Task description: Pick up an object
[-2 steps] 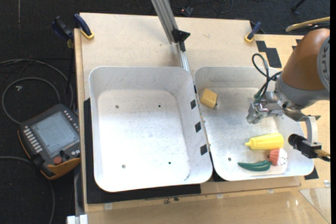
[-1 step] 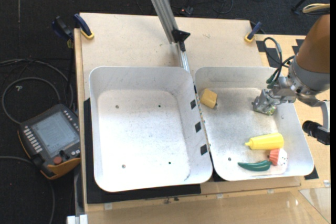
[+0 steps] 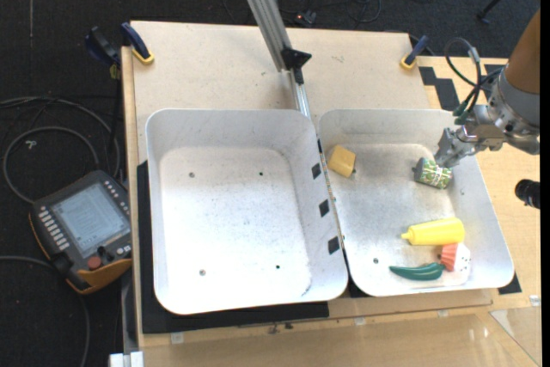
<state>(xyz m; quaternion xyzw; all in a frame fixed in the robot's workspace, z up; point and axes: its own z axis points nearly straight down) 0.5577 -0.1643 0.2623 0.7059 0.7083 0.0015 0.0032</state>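
Broadly, bench (image 3: 223, 69): carried two white bins side by side.
Right bin (image 3: 378, 129): held every object.
Jaws (image 3: 449, 154): poised just above the green-and-white object (image 3: 434, 174), grip state impossible to tell.
Yellow bottle (image 3: 435, 231): lay near front.
Yellow block (image 3: 342, 161): sat by the divider.

My arm (image 3: 524, 69) comes in from 3 o'clock, orange band up near the frame edge. Wrist is angled down toward 8 o'clock. My gripper (image 3: 450, 148) sits low over the right half, tip pointing down-left. Can't read the jaw gap from here.
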